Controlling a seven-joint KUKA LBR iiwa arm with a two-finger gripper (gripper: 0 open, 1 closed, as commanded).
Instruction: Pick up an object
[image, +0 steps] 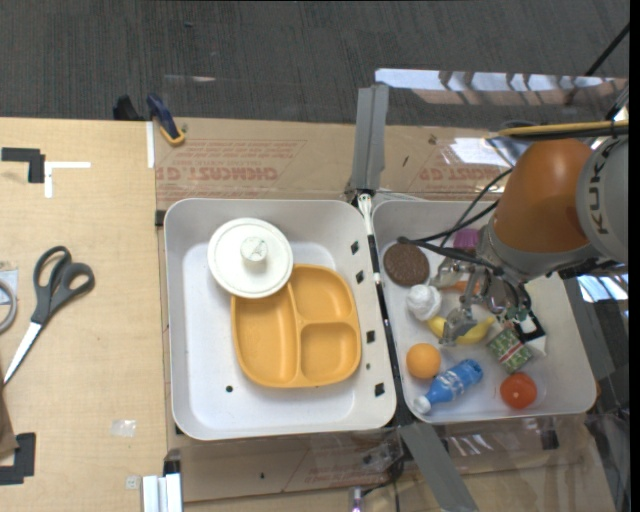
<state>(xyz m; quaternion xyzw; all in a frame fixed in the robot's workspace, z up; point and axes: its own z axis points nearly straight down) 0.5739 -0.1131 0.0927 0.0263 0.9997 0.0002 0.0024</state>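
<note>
The end effector is down low in the right bin, right over the yellow banana, because the toys to grab are all piled there. I cannot tell how it is set. An orange ball and blue bottle lie just nearer. The yellow tray sits in the left bin.

Both bins look like smooth white plastic with a faint sheen. The yellow tray is matt plastic; the white lid is glossier. The bench is pale wood, matt, with brown cardboard behind. The scissors have black plastic handles and metal blades. The bottle is shiny blue plastic, the arm's orange band glossy
</note>
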